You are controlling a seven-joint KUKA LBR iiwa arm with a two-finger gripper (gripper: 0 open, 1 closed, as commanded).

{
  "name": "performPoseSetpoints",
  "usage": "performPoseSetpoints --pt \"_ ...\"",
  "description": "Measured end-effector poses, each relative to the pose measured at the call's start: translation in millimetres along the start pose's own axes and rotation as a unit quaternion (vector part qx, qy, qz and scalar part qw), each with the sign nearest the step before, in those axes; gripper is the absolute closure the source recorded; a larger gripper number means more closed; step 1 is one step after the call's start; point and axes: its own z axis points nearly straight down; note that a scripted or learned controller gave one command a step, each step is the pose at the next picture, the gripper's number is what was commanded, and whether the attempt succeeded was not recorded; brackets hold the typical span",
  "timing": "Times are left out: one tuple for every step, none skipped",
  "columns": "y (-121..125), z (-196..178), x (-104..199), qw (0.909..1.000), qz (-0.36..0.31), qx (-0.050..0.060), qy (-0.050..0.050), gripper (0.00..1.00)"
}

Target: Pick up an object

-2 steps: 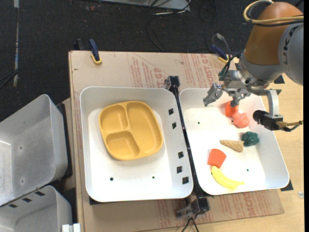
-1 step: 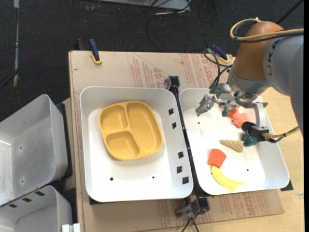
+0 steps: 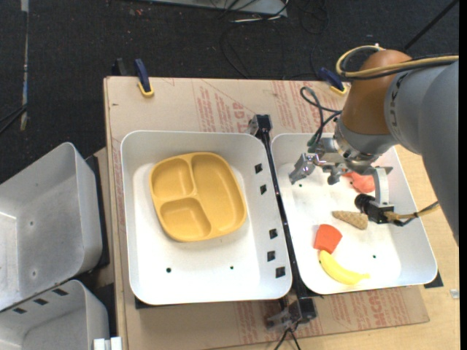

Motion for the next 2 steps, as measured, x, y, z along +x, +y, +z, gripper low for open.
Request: performPoseSetpoints --pt "1 -13 0 1.0 0.0 -0.002 0.0 1.0" --pt "0 -66 -10 1.0 0.0 -0.004 0.0 1.0"
